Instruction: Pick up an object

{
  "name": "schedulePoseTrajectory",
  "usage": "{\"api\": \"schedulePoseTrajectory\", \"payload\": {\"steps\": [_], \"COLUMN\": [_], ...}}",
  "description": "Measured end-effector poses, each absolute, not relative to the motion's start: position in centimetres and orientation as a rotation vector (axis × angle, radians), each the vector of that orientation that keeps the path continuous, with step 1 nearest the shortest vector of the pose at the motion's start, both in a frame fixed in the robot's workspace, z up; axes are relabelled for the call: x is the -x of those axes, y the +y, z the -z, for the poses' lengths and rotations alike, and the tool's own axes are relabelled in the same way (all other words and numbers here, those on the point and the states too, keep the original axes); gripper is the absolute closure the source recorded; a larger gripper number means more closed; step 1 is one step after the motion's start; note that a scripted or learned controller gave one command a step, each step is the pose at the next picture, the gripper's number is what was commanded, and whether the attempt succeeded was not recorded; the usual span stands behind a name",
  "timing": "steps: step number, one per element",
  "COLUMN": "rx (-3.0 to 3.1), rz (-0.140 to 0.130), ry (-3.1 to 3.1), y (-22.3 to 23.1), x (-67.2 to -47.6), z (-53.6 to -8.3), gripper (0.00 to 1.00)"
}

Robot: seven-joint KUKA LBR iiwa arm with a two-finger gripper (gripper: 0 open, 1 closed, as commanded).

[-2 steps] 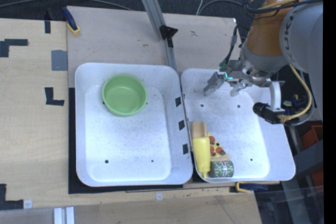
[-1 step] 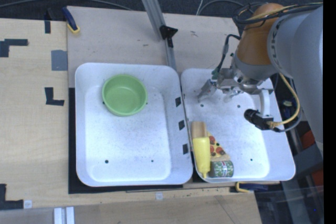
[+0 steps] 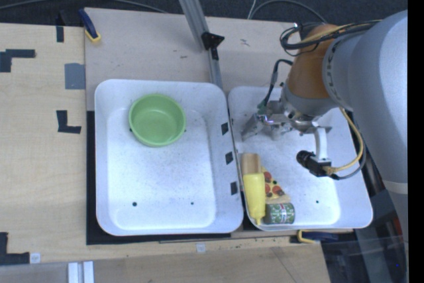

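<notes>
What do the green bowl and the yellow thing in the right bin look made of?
Green bowl: likely plastic, matte, one even colour with soft shading. Yellow thing: probably smooth moulded plastic, slightly glossy, with a faint highlight along its length; too small to be sure.

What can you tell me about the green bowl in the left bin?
The green bowl is round, pale green and looks like smooth plastic. It stands upright with its opening up and nothing visible inside. It sits on the floor of the left bin, in the upper-left part, near the far wall. Nothing else touches it; the end effector is over the right bin.
</notes>
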State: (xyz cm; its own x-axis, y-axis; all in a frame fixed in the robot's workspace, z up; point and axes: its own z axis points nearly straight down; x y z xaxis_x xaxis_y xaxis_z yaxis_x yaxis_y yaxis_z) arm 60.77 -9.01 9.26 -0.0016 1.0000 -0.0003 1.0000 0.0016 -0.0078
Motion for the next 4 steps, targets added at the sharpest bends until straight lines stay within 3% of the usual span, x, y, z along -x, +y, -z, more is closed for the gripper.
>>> {"api": "schedulePoseTrajectory", "payload": {"steps": [1,4], "rx": [2.216,2.223], "rz": [-0.003,0.005], "ry": [-2.223,-2.228], "y": [-8.9,-10.3], "x": [-60.9,-62.0], "z": [-10.6,-27.7], "gripper": [1.0,1.0]}}
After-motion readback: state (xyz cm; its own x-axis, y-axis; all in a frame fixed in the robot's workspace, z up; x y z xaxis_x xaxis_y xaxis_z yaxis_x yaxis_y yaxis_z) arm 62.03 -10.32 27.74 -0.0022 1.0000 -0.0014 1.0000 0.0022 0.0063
